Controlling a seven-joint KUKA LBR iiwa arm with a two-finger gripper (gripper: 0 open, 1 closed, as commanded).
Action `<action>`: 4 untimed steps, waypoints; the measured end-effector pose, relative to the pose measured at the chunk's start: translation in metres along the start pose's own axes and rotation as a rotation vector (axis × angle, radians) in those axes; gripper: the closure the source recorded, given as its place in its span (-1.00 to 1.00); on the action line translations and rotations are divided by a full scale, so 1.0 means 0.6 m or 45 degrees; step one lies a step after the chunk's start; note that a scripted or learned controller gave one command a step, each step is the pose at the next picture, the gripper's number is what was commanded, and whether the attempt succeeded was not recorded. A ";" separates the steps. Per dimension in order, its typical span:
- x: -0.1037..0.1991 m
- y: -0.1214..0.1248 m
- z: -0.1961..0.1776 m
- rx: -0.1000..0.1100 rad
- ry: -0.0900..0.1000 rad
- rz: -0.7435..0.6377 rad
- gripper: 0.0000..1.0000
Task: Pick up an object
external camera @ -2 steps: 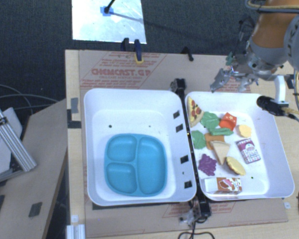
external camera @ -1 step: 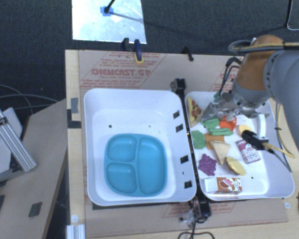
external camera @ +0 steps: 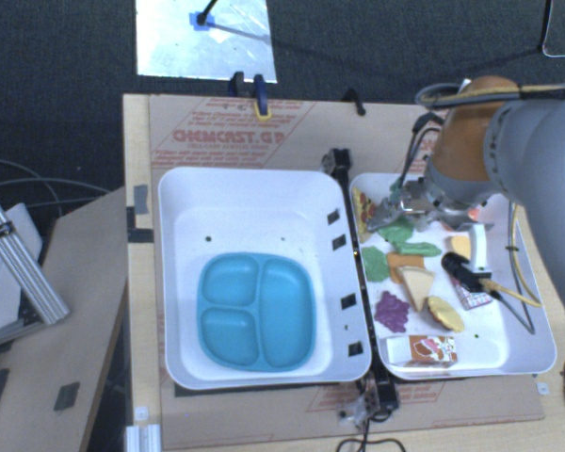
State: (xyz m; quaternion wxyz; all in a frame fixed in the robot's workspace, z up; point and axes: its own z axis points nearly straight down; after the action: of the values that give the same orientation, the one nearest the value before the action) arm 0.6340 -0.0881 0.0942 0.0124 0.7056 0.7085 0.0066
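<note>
Camera view: we hover our gripper (external camera: 388,217) above the right bin's (external camera: 527,361) upper left, nothing visibly held, jaw spacing unclear; we judge descent onto the green toy (external camera: 412,248) comes next.

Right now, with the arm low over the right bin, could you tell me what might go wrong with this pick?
1. The gripper sits near the bin's far-left corner, beside the divider; it may scrape that wall.
2. The green pieces lie crowded against neighbouring toys, so a grasp could catch two or nudge them away.
</note>
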 end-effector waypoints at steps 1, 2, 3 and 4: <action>0.000 -0.005 -0.010 0.016 0.005 0.002 1.00; 0.048 -0.111 -0.163 0.029 0.013 -0.001 1.00; 0.193 -0.192 -0.156 0.039 0.015 -0.008 1.00; 0.039 -0.234 -0.372 0.014 0.005 0.014 1.00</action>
State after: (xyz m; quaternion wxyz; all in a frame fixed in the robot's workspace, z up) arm 0.4873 -0.0636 0.3135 0.0070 0.7095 0.7047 0.0042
